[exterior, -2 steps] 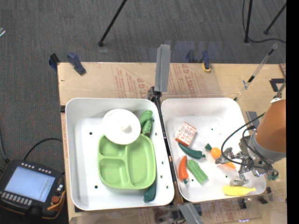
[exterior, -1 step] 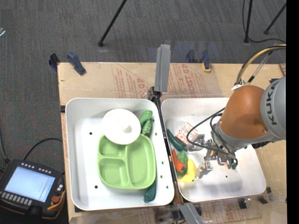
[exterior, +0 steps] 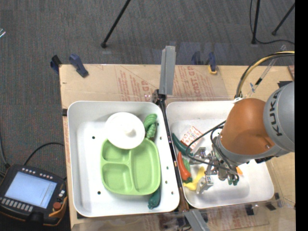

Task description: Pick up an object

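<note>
Down in the right bin [exterior: 262, 184], we see the tool [exterior: 208, 183] lowered among a small heap of toys, and we cannot tell whether it is wide, narrow or holding anything, since the metal parts blur together against the white floor. We judge it sits this low because it is going for the yellow piece [exterior: 192, 183], which lies just beside its tip near the bin's left wall. An orange piece [exterior: 185, 170] lies touching the yellow one, with a green strip [exterior: 179, 144] above it and a red-printed packet [exterior: 191, 133] further back, so the target is crowded and hemmed against the wall. Cables loop from the wrist over this clutter. Across the divider, the left bin [exterior: 82, 177] holds a green tray [exterior: 131, 170] with a white lid [exterior: 125, 130] overlapping its upper edge, a green toy [exterior: 151, 125] beside that, and another dark green piece [exterior: 154, 200] at the tray's lower corner.
</note>
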You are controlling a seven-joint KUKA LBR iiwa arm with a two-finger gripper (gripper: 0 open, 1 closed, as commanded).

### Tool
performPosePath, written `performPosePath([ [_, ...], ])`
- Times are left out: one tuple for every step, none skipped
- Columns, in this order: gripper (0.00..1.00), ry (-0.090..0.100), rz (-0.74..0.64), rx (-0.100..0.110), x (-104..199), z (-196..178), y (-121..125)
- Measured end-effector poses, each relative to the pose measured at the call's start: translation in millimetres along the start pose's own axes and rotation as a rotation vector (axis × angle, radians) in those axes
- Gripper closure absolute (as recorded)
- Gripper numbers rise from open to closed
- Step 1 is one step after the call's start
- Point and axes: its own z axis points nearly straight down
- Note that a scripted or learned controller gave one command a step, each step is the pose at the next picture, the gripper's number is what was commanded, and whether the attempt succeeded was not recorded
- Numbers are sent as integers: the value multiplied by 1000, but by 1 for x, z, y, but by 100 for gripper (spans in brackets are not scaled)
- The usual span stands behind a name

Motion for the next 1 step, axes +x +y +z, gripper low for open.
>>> performPosePath([
  [0,2,25,1,17,0,2],
])
